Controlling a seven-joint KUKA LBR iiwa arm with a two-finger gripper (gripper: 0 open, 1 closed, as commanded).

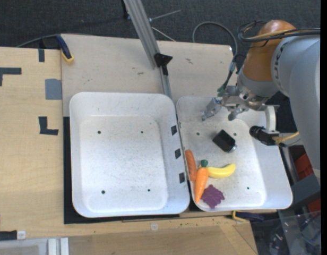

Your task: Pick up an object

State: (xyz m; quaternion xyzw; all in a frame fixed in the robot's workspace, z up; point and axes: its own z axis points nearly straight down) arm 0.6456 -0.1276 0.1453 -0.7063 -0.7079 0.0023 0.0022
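Note:
In the right bin [269,182] lie a black block [224,141], a yellow banana [222,170], two orange carrots [200,180] side by side along the left wall, and a purple grape bunch [212,195] near the front. My gripper [222,112] hangs over the bin's far part, just behind the black block. Its two fingers are spread apart with nothing between them.
The left bin [123,153] sits beside the right one. A slanted metal pole [147,33] rises behind the bins. The arm's grey body and orange band [264,52] fill the upper right. A black cable loops behind the right bin.

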